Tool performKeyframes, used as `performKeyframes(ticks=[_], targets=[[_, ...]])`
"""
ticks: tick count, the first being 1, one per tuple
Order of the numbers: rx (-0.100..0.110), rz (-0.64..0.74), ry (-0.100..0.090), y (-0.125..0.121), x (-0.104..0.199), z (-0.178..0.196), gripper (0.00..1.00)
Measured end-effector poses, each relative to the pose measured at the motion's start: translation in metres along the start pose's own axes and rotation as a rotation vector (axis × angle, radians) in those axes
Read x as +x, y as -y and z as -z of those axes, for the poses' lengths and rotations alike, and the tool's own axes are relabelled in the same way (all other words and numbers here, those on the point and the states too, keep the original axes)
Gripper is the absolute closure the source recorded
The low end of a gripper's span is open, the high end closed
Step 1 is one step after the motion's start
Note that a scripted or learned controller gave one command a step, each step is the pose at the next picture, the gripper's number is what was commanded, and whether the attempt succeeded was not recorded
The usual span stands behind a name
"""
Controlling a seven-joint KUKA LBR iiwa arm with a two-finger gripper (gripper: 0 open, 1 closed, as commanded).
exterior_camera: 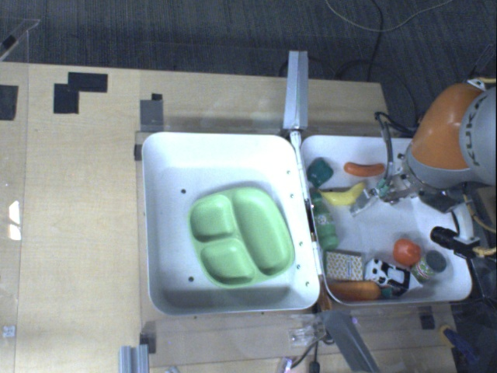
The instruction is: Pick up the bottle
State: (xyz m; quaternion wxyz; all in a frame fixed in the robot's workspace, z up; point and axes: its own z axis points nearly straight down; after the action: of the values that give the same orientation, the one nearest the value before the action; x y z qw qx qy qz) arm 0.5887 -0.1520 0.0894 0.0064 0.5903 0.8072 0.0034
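I see the green bottle (323, 222) lying along the right bin's (458, 290) nine o'clock wall, probably light, slick plastic, best pinched mid-body; gripper (371, 195) hovers at its two o'clock, spread unreadable.

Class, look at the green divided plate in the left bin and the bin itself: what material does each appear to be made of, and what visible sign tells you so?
The green three-compartment plate looks like moulded plastic with a satin finish: uniform colour, rounded edges, soft highlights. The shallow white left bin also seems plastic, smooth and slightly glossy, with rounded corners and small dark holes in its floor; coated metal can't be excluded.
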Motion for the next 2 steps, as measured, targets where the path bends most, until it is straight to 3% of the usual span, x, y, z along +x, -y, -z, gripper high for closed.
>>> performKeyframes(ticks=[1, 2], targets=[[0.002, -0.046, -0.002, 0.089, 0.045, 0.002, 0.0], [0.003, 0.186, -0.003, -0.002, 0.0, 0.001, 0.0]])
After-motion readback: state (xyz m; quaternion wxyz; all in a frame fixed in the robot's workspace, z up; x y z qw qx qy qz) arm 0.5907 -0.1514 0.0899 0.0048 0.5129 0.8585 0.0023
